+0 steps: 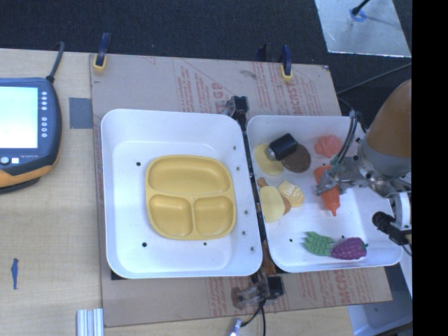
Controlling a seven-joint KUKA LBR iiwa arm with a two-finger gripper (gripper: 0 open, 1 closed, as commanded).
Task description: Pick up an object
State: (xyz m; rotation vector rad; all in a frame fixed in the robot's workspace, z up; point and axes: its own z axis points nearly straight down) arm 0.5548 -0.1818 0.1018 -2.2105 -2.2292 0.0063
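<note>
Smooth white plastic bins (115,187), matt yellow plastic divided plate (190,195), brown cardboard sheet (203,82), pale wood-look bench (42,243)

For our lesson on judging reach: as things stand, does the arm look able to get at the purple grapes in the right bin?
Probably yes. The purple grapes lie uncovered near the front edge of the right bin, beside a green toy. The arm's hand hangs over that same bin, and nothing sits between them.

toys (283,194) crowding right bin (364,257)
</note>
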